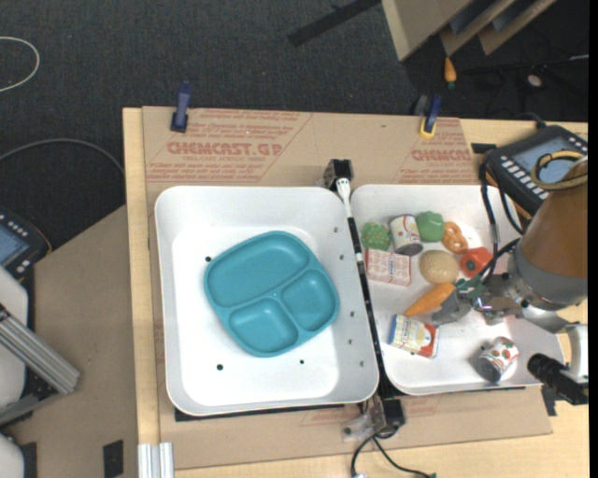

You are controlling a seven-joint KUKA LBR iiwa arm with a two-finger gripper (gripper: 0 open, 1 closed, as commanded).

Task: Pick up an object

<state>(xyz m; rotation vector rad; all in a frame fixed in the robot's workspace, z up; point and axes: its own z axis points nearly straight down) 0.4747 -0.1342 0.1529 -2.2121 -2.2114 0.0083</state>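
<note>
— What's around the bench from where you sit?

— I see dark grey carpet [140, 56] on the floor, with a thin pale cable [23, 56] looping at the upper left. The bench top is brown cardboard [234, 149] printed with red lettering, held at its far edge by a blue clamp [180, 107] and a yellow-and-blue clamp [431, 117].

— Any furniture?

— I make out a tan wooden piece [448, 23] at the top right, and an aluminium rail [37, 359] slanting in at the lower left. Light is even; I can't tell its source.
</note>
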